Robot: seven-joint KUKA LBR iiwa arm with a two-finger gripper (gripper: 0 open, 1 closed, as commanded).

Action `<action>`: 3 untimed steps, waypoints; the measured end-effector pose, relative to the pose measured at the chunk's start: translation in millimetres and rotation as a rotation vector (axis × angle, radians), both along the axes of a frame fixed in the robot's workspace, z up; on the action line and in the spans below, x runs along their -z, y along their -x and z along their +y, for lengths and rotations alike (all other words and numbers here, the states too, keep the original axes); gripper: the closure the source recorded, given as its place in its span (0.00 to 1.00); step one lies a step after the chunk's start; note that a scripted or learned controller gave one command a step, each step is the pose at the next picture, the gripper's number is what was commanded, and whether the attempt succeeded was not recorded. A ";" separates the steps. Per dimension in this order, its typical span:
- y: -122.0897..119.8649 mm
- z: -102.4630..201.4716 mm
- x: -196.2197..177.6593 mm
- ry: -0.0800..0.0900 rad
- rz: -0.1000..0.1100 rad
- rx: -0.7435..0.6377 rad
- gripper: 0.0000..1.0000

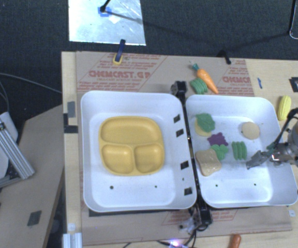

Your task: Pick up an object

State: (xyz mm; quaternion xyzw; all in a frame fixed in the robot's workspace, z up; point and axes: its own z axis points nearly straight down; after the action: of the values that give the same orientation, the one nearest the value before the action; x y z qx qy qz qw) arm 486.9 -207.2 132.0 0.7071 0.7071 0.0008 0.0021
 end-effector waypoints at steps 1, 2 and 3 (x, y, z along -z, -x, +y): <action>0.3 1.0 17.2 -0.002 0.004 0.000 0.00; -1.0 0.4 5.7 -0.001 0.000 0.000 1.00; -3.1 119.4 0.9 -0.007 0.004 -0.015 1.00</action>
State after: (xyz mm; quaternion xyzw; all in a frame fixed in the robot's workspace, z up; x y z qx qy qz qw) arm 490.0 -87.8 131.1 0.7019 0.7122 0.0020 -0.0018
